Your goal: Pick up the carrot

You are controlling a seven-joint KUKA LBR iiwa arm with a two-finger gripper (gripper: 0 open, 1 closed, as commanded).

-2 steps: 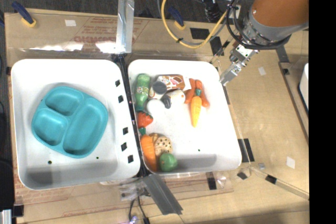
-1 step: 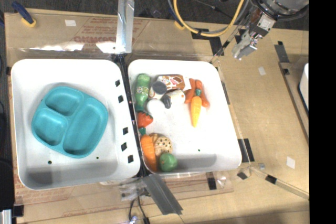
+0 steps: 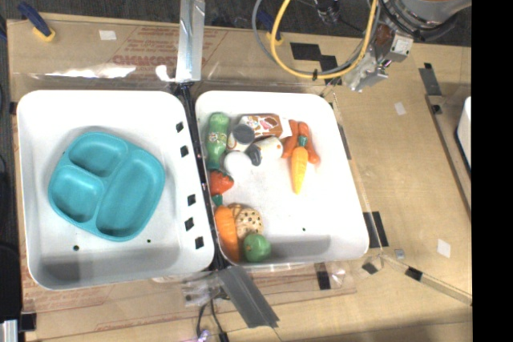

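gripper [image 3: 362, 78] parked off the right bin's [image 3: 341, 204] top right corner, can't tell its state | carrot [image 3: 301, 138] sits down-left of it, beside the corn [image 3: 298, 167], untouched

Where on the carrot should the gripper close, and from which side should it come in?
Judging by its pose, grip the carrot across its thicker middle, coming straight down. It lies flat in the right bin, close against the yellow corn on one side, so the fingers should straddle its width where the bare bin floor borders it.
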